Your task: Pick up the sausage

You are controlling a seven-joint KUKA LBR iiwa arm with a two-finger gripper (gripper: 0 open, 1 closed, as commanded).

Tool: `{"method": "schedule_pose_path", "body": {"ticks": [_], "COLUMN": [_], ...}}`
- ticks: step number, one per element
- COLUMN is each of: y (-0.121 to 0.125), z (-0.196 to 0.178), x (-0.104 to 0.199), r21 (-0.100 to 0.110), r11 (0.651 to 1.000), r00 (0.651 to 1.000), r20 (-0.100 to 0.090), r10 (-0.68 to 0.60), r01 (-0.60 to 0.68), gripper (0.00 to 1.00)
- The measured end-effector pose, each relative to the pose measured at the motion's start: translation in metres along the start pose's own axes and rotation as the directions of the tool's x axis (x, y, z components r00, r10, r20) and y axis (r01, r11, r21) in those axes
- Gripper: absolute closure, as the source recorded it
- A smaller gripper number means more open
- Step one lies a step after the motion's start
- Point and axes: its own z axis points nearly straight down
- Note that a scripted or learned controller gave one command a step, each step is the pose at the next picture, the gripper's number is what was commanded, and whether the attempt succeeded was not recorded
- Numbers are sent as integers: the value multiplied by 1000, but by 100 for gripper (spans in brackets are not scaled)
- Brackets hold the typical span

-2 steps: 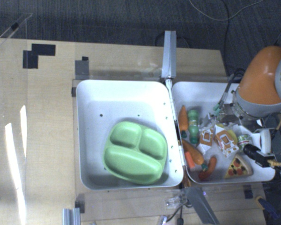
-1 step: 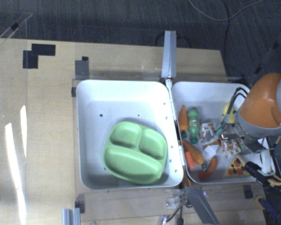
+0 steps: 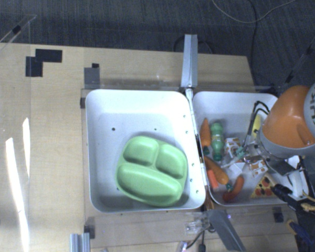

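Note:
The sausage (image 3: 234,188), reddish-brown and slightly curved, lies near the front edge of the right bin (image 3: 236,100). My gripper (image 3: 246,154) hangs over the middle of that bin, below the orange band of the arm (image 3: 287,123). It is a short way behind the sausage and a little to its right, over a printed packet (image 3: 233,147). Nothing is seen held in it.
Along the right bin's left side lie an orange carrot (image 3: 205,133), a green bottle (image 3: 217,140) and another orange carrot-like piece (image 3: 216,170). A pizza slice (image 3: 262,186) sits right of the sausage. The left bin (image 3: 102,140) holds a green divided plate (image 3: 153,170).

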Motion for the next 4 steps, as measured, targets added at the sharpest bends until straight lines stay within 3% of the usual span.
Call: {"method": "schedule_pose_path", "body": {"ticks": [1,2,3,4], "y": [84,65,55,57], "z": [-32,-42,8,-3], "x": [-27,-38,-36,-35], "r21": [35,28,35,30], "r11": [999,954,999,1000], "r00": [1000,955,1000,1000], "r20": [-20,-30,-19,-19], "r10": [-21,-296,9,6], "r01": [22,297,-8,-6], "gripper": [0,0,0,100]}}
